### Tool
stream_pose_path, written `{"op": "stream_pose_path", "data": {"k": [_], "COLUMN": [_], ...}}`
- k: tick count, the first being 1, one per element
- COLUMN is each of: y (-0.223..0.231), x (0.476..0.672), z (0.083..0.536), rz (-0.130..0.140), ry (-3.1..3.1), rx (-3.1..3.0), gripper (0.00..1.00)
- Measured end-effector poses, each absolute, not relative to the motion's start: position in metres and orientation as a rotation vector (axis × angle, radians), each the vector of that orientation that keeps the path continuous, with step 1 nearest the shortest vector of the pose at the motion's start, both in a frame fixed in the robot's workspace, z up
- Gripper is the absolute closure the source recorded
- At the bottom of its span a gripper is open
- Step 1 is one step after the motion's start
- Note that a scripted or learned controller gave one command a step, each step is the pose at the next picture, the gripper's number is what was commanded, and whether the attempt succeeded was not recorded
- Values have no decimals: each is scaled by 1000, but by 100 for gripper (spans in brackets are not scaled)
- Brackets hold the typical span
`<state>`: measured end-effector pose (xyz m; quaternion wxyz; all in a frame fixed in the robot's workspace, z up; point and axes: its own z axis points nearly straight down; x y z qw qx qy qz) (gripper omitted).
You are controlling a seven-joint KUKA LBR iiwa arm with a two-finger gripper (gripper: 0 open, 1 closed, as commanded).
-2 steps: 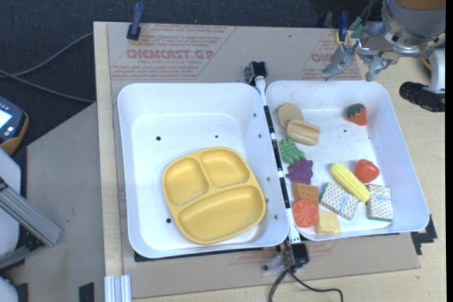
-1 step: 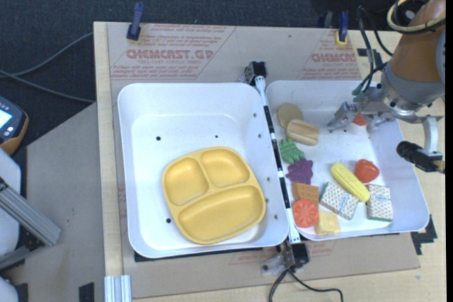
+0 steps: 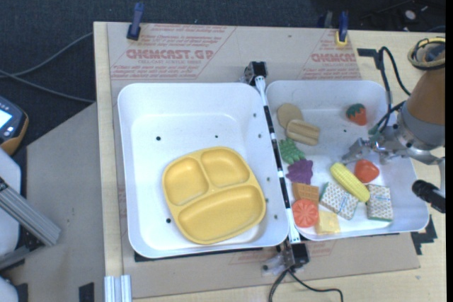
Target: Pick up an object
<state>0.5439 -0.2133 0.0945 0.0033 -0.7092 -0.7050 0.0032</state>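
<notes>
The right bin point(image 3: 322, 91) holds several toy foods. My gripper point(image 3: 363, 149) is low over the bin's right side, just above a red tomato point(image 3: 366, 171) and beside a yellow corn cob point(image 3: 350, 182). The grey arm with its orange band point(image 3: 429, 104) comes in from the right. A red strawberry point(image 3: 357, 113) lies further back. Nothing shows in the gripper's grasp.
Also in the right bin are two tan bread pieces point(image 3: 297, 122), a green vegetable point(image 3: 289, 150), purple grapes point(image 3: 300, 170), an orange slice point(image 3: 306, 213) and two patterned blocks point(image 3: 361, 202). The left bin point(image 3: 141, 117) holds a yellow divided plate point(image 3: 212, 194).
</notes>
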Motion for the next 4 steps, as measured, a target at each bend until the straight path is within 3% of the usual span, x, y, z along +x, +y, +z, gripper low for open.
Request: {"op": "stream_pose_path", "data": {"k": [1, 2, 3, 4], "y": [-197, -197, -149, -49], "x": [505, 507, 588, 545], "z": [84, 95, 85, 189], "rz": [2, -2, -7, -14], "ry": [-2217, -2222, -2229, -2233], "rx": [-2220, -2224, -2215, -2214], "gripper": [0, 100, 100, 100]}}
